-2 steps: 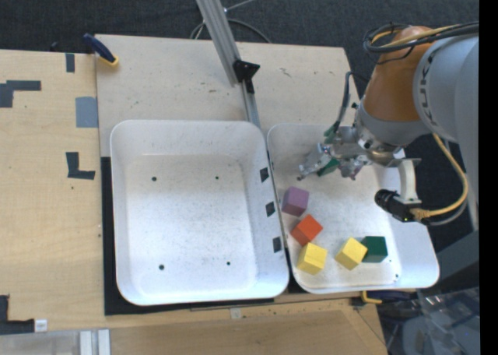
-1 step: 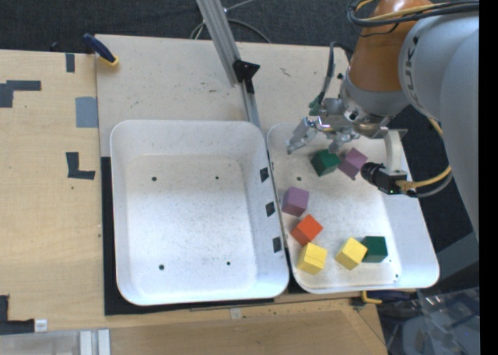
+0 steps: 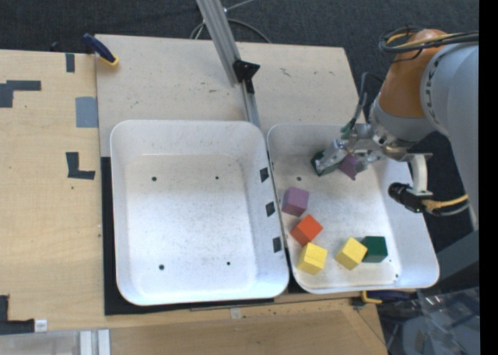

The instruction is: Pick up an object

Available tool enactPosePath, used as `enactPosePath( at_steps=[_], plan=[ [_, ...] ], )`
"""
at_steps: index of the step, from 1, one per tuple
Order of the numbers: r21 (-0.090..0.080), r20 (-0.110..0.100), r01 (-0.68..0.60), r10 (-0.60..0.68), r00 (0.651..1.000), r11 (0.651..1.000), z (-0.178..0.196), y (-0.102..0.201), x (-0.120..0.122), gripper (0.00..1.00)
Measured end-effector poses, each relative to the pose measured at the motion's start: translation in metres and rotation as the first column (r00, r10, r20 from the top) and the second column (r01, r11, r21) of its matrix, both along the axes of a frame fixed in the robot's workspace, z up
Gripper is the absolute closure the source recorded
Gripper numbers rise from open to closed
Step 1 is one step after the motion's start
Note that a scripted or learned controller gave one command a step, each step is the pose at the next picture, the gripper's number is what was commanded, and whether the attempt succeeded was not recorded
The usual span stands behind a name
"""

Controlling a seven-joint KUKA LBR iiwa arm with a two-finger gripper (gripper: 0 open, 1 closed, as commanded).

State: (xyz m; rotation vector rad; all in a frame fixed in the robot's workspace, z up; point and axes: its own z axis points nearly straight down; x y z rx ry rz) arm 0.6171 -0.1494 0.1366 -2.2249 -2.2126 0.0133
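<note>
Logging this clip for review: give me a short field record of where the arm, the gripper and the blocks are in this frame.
arm: reaches in from the right, over the right bin
gripper: low in the right bin's upper part
at gripper: a purple block by the fingers; a grip cannot be confirmed
loose blocks in right bin: purple cube, orange cube, two yellow cubes, green cube
left bin: white, beside the right bin

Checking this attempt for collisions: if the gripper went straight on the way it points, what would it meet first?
The gripper points left and down, so probably the bare floor of the right bin; depth is unclear. The purple cube lies nearer the camera.
</note>
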Motion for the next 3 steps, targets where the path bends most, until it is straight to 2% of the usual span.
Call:
enactPosePath(
  at_steps=[1,2,3],
  plan=[
    [0.004,0.009,-0.008,0.008,1.000,1.000,0.031,0.020,0.006,0.00],
    [0.003,0.000,-0.006,0.006,1.000,1.000,-0.050,0.009,-0.009,0.00],
    [0.003,0.012,-0.012,0.012,1.000,1.000,-0.044,0.044,0.051,0.00]
  ],
)
